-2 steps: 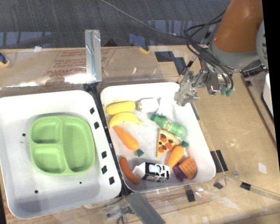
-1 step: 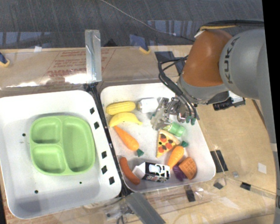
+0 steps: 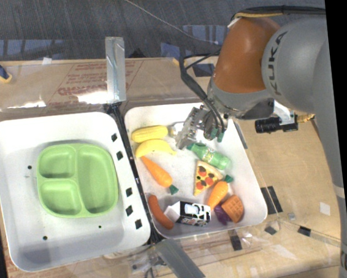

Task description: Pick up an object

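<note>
Dark grey carpet floor (image 3: 56, 15) up top, bench (image 3: 287, 166) covered in taped brown cardboard, even lighting.

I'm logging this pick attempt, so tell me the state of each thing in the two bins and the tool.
tool: low in the right bin, above the green bottle
green bottle: lying on its side
corn cob: lying flat
banana: lying flat
carrot: lying flat, slanted
pizza slice: lying flat
toy car: on its side
green divided plate: flat in the left bin
</note>
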Robot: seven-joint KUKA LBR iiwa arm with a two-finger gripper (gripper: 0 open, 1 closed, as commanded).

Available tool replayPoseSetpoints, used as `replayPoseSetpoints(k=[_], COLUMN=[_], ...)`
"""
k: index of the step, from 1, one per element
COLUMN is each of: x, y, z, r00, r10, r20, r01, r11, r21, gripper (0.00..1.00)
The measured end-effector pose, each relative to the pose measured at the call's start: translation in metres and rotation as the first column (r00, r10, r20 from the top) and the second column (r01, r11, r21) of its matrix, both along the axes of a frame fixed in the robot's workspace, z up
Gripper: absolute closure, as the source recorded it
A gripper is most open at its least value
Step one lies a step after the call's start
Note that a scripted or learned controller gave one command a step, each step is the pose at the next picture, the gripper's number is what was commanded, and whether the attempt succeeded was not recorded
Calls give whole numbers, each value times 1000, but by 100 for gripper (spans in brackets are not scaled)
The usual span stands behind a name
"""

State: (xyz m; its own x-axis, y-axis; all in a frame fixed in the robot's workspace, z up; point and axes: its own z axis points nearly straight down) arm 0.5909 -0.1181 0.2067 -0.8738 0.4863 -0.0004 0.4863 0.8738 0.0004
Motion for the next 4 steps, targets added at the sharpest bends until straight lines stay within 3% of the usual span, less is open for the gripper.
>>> replayPoseSetpoints(k=[1,2,3,4], x=[-1,-6,-6,-4], y=[-1,19,20,75], z=[-1,-117,-109,21], r00=[1000,1000,1000,990], r10=[-1,1,8,-139], r20=[-2,-4,-8,9], r01=[1,-1,-8,139], r11=[1000,1000,1000,990], r21=[0,0,1,1], gripper=[0,0,100,100])
